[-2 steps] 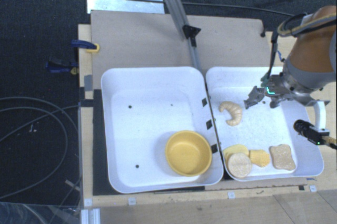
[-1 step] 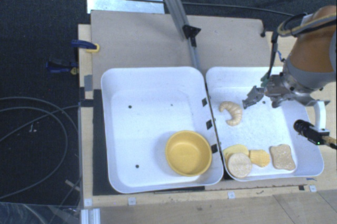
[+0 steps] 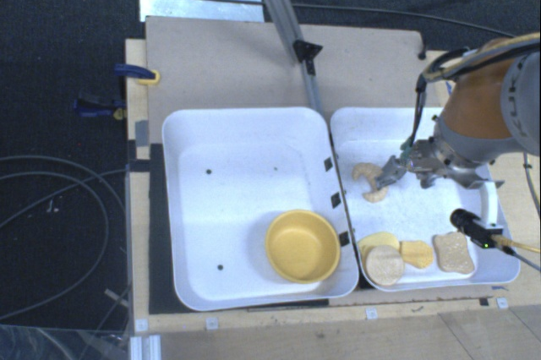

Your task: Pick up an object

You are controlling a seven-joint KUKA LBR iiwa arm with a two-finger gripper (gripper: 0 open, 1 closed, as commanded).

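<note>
Two shallow white bins sit side by side on the bench, the left bin [image 3: 194, 206] taking centre frame and the right bin [image 3: 372, 130] at right. The grey arm [image 3: 490, 109] with its orange band reaches in from the right edge and leans low over the right bin, which suggests that is where it means to pick. In the left bin's lower right corner rests a yellow bowl [image 3: 303, 245], mouth up. Along the right bin's lower edge lies a row of food-like pieces: a round pale slice [image 3: 385, 265], a yellow chunk [image 3: 416, 253], and a bread-like slice [image 3: 453, 252]. The gripper [image 3: 390, 177] hangs right at a small curved beige piece [image 3: 370, 181], perhaps a toy pastry, mid-bin. Whether its fingers are parted or closed, I cannot tell at this size. No writing or brand is readable anywhere.
</note>
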